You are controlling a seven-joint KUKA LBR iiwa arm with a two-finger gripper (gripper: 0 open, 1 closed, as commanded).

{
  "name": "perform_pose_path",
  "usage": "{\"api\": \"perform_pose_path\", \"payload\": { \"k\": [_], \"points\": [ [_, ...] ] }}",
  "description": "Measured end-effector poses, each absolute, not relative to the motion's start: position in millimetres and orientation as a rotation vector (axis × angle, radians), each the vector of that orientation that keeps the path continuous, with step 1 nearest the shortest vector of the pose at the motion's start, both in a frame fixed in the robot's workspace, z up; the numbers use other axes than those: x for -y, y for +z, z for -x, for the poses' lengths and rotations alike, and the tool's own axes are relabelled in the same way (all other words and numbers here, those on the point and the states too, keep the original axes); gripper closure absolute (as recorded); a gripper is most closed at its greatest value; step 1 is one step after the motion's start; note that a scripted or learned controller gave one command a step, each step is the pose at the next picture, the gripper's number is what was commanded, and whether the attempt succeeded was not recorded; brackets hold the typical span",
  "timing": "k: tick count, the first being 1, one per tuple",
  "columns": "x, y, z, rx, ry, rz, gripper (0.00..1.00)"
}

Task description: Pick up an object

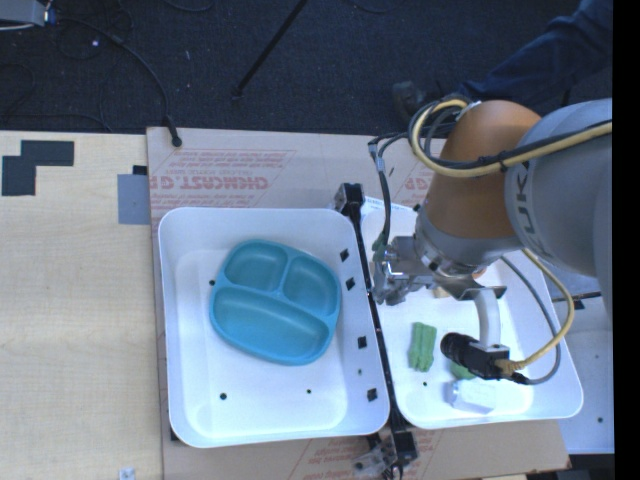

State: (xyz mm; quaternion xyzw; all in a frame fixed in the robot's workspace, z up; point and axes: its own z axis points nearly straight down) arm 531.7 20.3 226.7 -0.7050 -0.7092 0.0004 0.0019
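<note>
My gripper (393, 280) hangs low over the left side of the right bin (560, 393), close to the wall between the two bins, under the grey arm and its orange band. A green ridged object (422, 346) lies on the bin floor just in front of the gripper and apart from it. Further to the front right, a small green piece (461, 372) shows, and a white object (472, 396) lies near the bin's front edge. The arm hides the back half of this bin.
In the left bin (190, 388) a blue divided plate (273, 301) lies near the middle. Both bins rest on a cardboard sheet (220, 173) on the wooden bench.
</note>
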Motion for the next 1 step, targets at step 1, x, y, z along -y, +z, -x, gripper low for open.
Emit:
{"api": "perform_pose_path", "payload": {
  "k": [1],
  "points": [
    [-68.5, 216.2, -530.0, 2.223, 0.006, 2.212, 1.00]
  ]
}}
